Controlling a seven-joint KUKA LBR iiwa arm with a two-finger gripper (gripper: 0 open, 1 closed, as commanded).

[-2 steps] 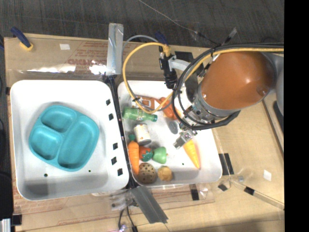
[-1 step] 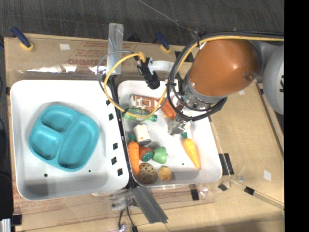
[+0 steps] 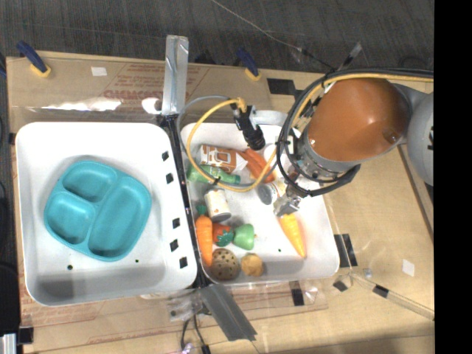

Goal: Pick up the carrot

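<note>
Here, two white bins lie side by side on the bench (image 3: 383, 286): the left bin (image 3: 44, 139) in the left half of the frame holds one teal divided tray (image 3: 97, 209) with three compartments, and the right bin (image 3: 321, 234) at centre holds the clutter. The arm (image 3: 358, 120) (grey, with a broad orange band) enters from the right and hangs over the right bin's upper right part; its gripper (image 3: 286, 201) points down at the bin floor, and whether it is apart or together cannot be told. Three orange carrot-like pieces can be counted: one carrot (image 3: 293, 232) at the bin's right side, its thick end just beside the gripper tip and its point toward the lower right; a second carrot (image 3: 203, 233) near the left wall; a third orange piece (image 3: 257, 164) under the yellow cable (image 3: 214, 113). Also counted: one small box (image 3: 219, 158), one white cylinder (image 3: 217, 202), one green toy (image 3: 243, 236), one brown dotted ball (image 3: 225, 265), and one tan lump (image 3: 253, 264).
</note>
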